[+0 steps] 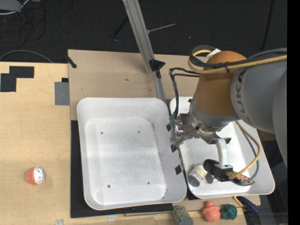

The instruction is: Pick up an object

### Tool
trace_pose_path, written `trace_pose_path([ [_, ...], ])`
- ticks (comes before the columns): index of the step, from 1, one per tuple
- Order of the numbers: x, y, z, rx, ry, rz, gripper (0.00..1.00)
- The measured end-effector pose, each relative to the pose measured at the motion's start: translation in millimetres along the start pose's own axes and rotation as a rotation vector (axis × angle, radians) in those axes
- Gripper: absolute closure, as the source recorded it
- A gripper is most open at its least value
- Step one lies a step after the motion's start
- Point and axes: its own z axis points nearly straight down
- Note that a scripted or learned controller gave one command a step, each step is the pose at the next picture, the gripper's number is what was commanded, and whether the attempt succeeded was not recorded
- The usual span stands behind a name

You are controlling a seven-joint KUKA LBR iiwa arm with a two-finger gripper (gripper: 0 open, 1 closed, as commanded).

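A small cylindrical jar [198,175] with a yellow label lies on its side near the front of the right bin [265,184]. A multicoloured item [243,181] lies to the jar's right, by the front rim. My gripper [178,136] hangs at the right bin's left wall, behind the jar and apart from it. The grey arm with its orange band [220,83] covers most of this bin, so the rest of its contents are hidden. The left bin [89,111] lies to the gripper's left.
A slanted aluminium rail [143,36] runs from the back down to the bins' shared corner. On the bench at the left lies a red and white ball [35,176]. Along the front edge sit a red toy [211,211], a green toy [228,212] and a small can [179,213].
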Motion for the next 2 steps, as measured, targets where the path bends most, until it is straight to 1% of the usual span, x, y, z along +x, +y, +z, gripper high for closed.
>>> trace_pose_path([
  [1,52.4,-11.3,-14.0,-0.002,-0.001,0.0,1.0],
  [2,50.5,-11.2,-13.4,0.0,-0.002,0.003,0.0],
])
